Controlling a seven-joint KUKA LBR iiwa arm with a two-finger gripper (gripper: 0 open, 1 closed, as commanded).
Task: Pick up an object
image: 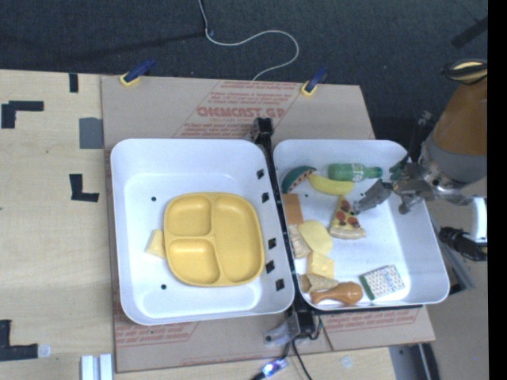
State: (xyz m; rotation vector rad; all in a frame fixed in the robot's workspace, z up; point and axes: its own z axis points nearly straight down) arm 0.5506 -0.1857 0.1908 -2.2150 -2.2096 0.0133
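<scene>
Yellow divided plate (214,238), green bottle (353,172), white bins (131,180) (both)

1. You see the left bin (127,180) holding a yellow divided plate (214,238), with a pale yellow piece (154,244) just beside its left edge.
2. In the right bin (412,267) lie a green bottle (354,172), a banana (330,184), a watermelon slice (295,177) and a pizza slice (346,222).
3. Near its front edge you find a drumstick (339,294) and a patterned packet (383,281).
4. The gripper (372,199) hangs over the right bin, just beside the pizza slice, with nothing visible between its fingers.
</scene>
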